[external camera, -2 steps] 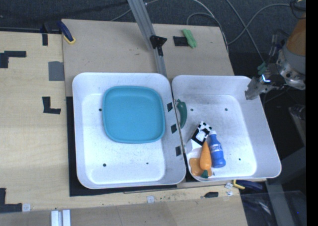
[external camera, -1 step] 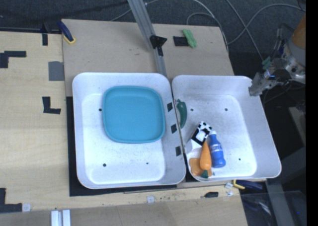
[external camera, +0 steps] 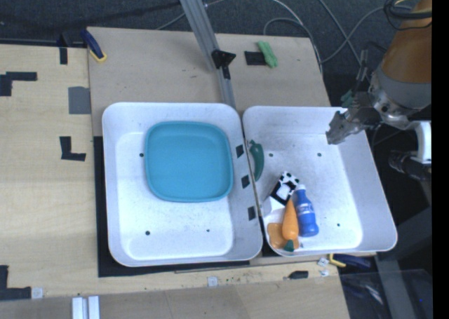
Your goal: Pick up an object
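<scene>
My arm hung over the right bin's far right edge; objects sat clustered at its near left corner.

The left bin (external camera: 123, 191) held a blue plate (external camera: 188, 160). The right bin (external camera: 351, 191) lay mostly bare under my pincer (external camera: 337, 130); whether its grip was spread, I cannot tell. A blue bottle (external camera: 304, 215), orange carrot-shaped toy (external camera: 290, 228) and black-and-white toy (external camera: 286, 186) sat touching.

I work in a robot lab: taped wooden bench (external camera: 42, 170), two white bins (external camera: 126, 240), loose wires (external camera: 295, 16) everywhere
</scene>
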You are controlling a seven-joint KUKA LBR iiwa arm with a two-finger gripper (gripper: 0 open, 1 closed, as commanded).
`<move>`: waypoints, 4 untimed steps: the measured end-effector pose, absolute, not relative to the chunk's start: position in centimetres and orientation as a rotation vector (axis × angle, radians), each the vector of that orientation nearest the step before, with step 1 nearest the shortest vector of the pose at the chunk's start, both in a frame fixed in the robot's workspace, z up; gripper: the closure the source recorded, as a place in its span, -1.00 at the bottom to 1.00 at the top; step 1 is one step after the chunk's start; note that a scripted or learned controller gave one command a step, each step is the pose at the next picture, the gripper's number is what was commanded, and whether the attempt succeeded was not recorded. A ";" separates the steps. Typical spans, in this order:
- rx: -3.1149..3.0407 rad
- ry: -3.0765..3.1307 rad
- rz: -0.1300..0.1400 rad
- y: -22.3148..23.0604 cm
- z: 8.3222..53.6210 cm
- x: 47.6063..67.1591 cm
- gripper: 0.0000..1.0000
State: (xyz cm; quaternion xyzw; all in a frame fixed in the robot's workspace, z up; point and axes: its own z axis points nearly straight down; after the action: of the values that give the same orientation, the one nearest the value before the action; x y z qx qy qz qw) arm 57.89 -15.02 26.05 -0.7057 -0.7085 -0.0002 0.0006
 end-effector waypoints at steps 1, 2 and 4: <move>-2.215 -2.225 0.001 -9.9 24.4 57.0 1.00; -2.216 -2.226 -0.001 -4.5 24.8 55.2 1.00; -2.216 -2.225 0.001 4.8 24.9 53.4 1.00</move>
State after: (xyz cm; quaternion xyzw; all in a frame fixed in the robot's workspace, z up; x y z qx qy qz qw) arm 53.38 4.76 24.89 -0.7056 -0.7086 0.0002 0.0006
